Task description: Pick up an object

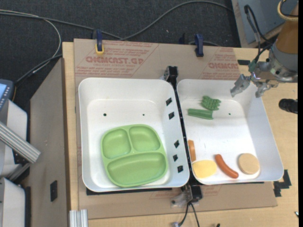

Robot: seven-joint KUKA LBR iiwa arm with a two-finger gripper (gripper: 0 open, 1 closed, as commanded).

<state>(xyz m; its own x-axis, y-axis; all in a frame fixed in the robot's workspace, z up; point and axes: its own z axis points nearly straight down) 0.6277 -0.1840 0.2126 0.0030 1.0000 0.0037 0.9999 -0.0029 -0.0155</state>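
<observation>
Open-fingered hand [249,85] above right bin's [268,141] far rim.

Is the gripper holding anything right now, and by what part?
Nothing is held. The gripper is open above the right bin's far corner, with no object between its fingers.

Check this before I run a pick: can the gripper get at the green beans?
Probably yes. The gripper hangs open over the right bin's far corner; the green beans lie uncovered nearby.
</observation>
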